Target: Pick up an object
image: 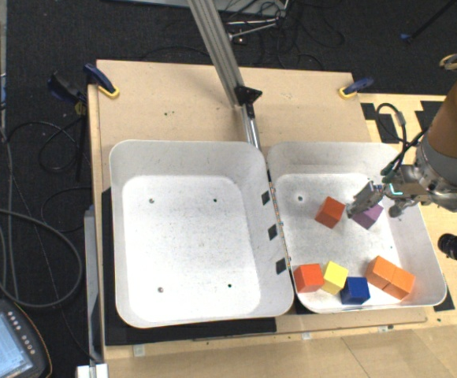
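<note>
Looking down at the bench (173,93), I see two white bins side by side. The left bin (134,164) has only small dark specks on its floor. The right bin (307,160) has all the blocks in it.

My arm (453,128) comes in from the right, with its orange band above the wrist. The gripper (368,203) hangs over the right bin, near the middle. A purple block (366,215) sits right at the tips of the gripper. It looks tilted. I cannot tell if the fingers are squeezing it or just touching it, because the grey metal hides the spot where they meet the block. So I cannot say how far open the hand is.

Just to the left of the purple block is an orange-red block (330,212). It is close to the gripper but not touching it.

Four more blocks lie along the near edge of the right bin, well apart from the gripper. From left to right they are a red block (309,277), a yellow block (336,276), a blue block (355,290) and a big orange block (390,276). The red, yellow and blue ones are bunched together. The yellow one touches the blue one.
</note>
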Robot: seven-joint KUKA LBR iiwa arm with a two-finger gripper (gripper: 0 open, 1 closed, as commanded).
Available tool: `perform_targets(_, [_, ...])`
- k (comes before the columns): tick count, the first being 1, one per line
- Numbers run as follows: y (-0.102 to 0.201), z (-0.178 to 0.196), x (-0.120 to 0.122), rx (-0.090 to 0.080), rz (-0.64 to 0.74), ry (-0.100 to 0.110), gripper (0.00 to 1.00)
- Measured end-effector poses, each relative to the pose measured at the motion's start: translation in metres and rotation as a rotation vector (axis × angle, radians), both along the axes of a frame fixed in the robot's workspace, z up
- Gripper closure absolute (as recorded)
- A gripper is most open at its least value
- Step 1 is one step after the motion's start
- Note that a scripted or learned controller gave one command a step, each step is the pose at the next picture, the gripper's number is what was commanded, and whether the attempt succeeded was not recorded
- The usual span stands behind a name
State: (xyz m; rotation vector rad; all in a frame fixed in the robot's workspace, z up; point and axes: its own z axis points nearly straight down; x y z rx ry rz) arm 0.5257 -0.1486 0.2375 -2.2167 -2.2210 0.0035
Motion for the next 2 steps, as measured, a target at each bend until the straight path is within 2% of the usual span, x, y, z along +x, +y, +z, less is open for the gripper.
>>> perform_targets(1, [0.000,0.002,0.001,-0.001,-0.002,-0.004,0.00])
perform_targets(2, [0.005,-0.045,0.007,0.000,-0.002,0.001,0.00])
